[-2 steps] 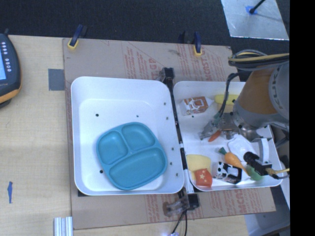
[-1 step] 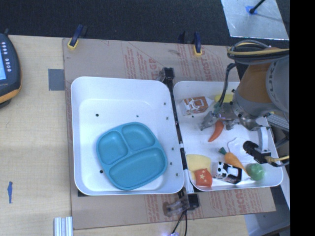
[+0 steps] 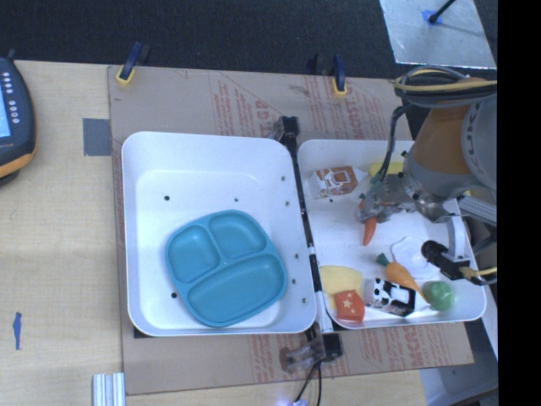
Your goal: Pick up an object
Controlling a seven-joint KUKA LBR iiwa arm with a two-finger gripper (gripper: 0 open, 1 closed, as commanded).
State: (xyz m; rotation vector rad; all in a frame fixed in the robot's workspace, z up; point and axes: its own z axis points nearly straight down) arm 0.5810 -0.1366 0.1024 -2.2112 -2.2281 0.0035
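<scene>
Wooden bench (image 3: 59, 252) carries a brown cardboard sheet (image 3: 211, 100), held at its far edge by clamps. Two white bins, left (image 3: 144, 155) and right (image 3: 473, 309), sit side by side on the sheet. A handheld pendant (image 3: 13, 112) rests at the bench's left edge.

The claw (image 3: 369, 208) hangs over the right bin (image 3: 473, 311), an orange carrot (image 3: 368, 230) beneath it.

The arm enters from the right side of the camera view, its grey body and orange band (image 3: 441, 138) filling the upper right above the right-hand bin. It bends down at the wrist toward the back half of that bin. The claw (image 3: 376, 208) points left and slightly downward, low over the bin floor. Its dark metal fingertip parts cluster close together, partly hidden under the wrist housing.
</scene>
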